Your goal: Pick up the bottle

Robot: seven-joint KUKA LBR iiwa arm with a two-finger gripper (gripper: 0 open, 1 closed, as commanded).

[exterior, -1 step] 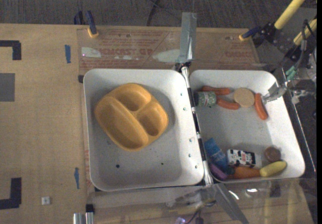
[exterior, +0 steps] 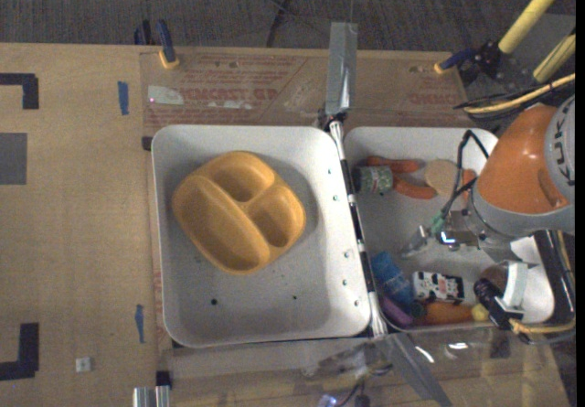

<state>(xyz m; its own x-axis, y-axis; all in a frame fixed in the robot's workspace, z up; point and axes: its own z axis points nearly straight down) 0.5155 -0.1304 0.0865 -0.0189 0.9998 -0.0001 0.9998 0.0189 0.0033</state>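
We have our end effector point(exterior: 422, 240) lowered into the right bin point(exterior: 402, 142), near the middle of its floor, with the orange-banded arm point(exterior: 521, 178) reaching in from the right. Nothing sits between its fingers as far as we can make out, and the fingers are too small and shadowed for us to tell whether they are apart or together.

The bottle point(exterior: 392, 273) we take to be the blue item lying on its side just below and slightly left of the end effector, close against the bin's left wall. It looks near the end effector but not touching it. Right beside the bottle, further below, lies a purple item point(exterior: 399, 311), and to the right of that a small printed box point(exterior: 439, 285) and an orange piece point(exterior: 448, 312).

Above and left of the end effector rests a green can point(exterior: 374, 179), with a carrot-like orange toy point(exterior: 404, 176) above it and a tan round object point(exterior: 441, 175) above and right of it. Well to the left, the other bin point(exterior: 183, 305) holds a yellow divided plate point(exterior: 239, 209).

We judge the task to be at the approach stage: the bottle is not yet lifted, so positioning over it, closing on it and raising it all remain.
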